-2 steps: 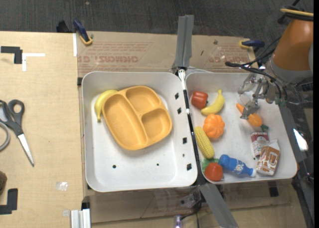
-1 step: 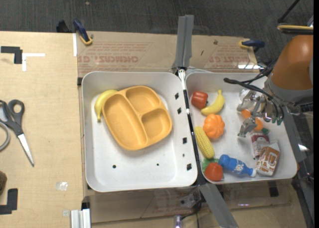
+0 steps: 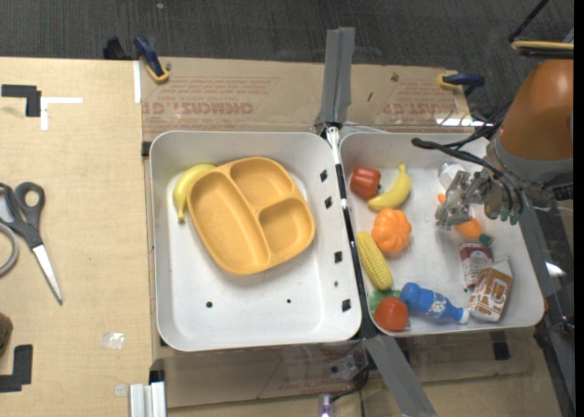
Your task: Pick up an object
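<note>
On the worktop, the left bin bears a glossy yellow divided plate with a curved banana tucked at its ten o'clock. The right bin crowds smooth, rounded plastic foods together: a ridged corn cob, a lobed orange pumpkin, a blue bottle. The jaws hang at the right bin's three o'clock over a small orange piece; I cannot tell their state, and slick curved surfaces could slip away, or a crinkly packet nearby could snag.
</note>
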Robot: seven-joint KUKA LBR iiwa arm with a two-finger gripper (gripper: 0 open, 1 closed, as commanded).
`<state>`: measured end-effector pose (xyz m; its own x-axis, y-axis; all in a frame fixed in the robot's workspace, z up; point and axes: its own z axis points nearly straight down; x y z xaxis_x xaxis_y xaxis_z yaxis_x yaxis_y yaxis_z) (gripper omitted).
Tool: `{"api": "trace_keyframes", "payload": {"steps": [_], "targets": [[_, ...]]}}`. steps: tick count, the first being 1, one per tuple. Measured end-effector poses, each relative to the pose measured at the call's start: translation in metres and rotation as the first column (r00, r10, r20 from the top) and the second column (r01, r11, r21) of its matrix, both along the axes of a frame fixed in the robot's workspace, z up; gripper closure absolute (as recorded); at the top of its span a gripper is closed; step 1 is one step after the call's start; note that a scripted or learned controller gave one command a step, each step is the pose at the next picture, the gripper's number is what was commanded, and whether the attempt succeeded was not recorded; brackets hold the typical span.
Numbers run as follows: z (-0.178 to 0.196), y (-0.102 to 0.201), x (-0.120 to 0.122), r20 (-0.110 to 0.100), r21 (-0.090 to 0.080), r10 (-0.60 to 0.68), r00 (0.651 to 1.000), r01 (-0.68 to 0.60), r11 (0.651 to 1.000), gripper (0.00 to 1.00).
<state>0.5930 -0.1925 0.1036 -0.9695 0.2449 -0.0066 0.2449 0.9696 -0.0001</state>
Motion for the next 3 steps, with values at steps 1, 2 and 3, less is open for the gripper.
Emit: {"api": "trace_keyframes", "payload": {"steps": [1,2,3], "targets": [[0.011,0.001,0.002,0.005,-0.002,0.003,1.0,-0.003,1.0,1.0],[0.011,0.001,0.002,0.005,-0.002,0.003,1.0,-0.003,1.0,0.0],[-0.01,0.034,0.048,0.0,0.0,0.079,0.997,-0.079,0.997,0.0]]}}
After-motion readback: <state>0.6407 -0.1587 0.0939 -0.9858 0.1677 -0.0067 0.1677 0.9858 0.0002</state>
